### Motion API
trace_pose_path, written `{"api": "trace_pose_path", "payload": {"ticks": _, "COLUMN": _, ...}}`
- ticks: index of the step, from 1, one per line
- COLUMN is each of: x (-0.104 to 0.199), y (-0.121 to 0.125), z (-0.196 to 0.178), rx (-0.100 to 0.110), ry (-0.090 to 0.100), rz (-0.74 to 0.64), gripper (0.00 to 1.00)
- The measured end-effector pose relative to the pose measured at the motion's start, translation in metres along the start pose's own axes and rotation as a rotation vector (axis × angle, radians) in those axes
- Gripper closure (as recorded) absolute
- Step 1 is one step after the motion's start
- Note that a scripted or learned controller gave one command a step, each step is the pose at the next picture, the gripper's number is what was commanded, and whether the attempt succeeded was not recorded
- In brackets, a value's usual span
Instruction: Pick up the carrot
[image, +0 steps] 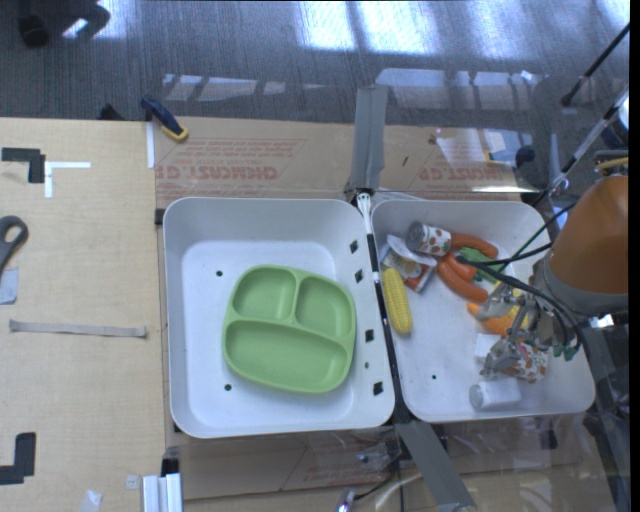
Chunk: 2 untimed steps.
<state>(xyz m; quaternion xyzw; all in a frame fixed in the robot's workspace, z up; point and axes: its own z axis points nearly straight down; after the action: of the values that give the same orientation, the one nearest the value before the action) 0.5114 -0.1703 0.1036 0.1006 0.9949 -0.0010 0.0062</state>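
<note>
The carrot (461, 277), orange with a green top, lies slanted in the upper middle of the right bin (440, 390). Just behind it lies a second orange-red elongated item (472, 243). My gripper (511, 338) hangs low over the right side of that bin, below and right of the carrot, amid cables and small clutter. A small orange piece (494, 321) shows just at the gripper's left; whether it touches the gripper is unclear. The arm's orange band (598, 235) is at the right edge.
A yellow corn cob (398, 300) lies by the right bin's left wall. A printed can (428, 239) and a torn packet (409, 266) sit near the carrot. A white cylinder (494, 394) and a patterned item (524, 364) lie under the gripper. The left bin (190, 330) holds a green divided plate (291, 329).
</note>
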Motion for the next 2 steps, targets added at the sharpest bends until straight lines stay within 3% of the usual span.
{"api": "trace_pose_path", "payload": {"ticks": 1, "x": -0.045, "y": 0.024, "z": 0.011, "rx": 0.001, "ry": 0.008, "rz": 0.241, "gripper": 0.00}}
{"api": "trace_pose_path", "payload": {"ticks": 2, "x": -0.047, "y": 0.025, "z": 0.001, "rx": 0.001, "ry": 0.004, "rz": 0.237, "gripper": 1.00}}
